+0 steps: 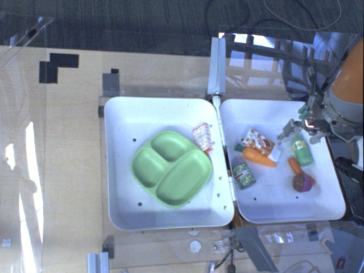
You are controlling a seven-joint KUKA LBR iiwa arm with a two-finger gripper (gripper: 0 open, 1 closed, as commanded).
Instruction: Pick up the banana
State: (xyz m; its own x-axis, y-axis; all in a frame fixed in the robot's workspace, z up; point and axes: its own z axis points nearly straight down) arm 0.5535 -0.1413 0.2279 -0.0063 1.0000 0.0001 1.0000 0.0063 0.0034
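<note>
My gripper (298, 134) hangs over the far right part of the right bin (284, 209), at the end of the grey arm with the orange band (348, 84). Its fingers stand open, one grey fingertip (283, 134) pointing left, with nothing between them. Just below it lies a green bottle (302, 152). An orange carrot (259, 157) lies left of the bottle, the closest thing here to a long fruit shape.
The right bin also holds a printed snack packet (259, 140), a small green can (244, 176), a small orange piece (293, 165) and a purple item (302, 182). In the left bin (122, 209) sit a green divided plate (172, 168) and a small packet (202, 137).
</note>
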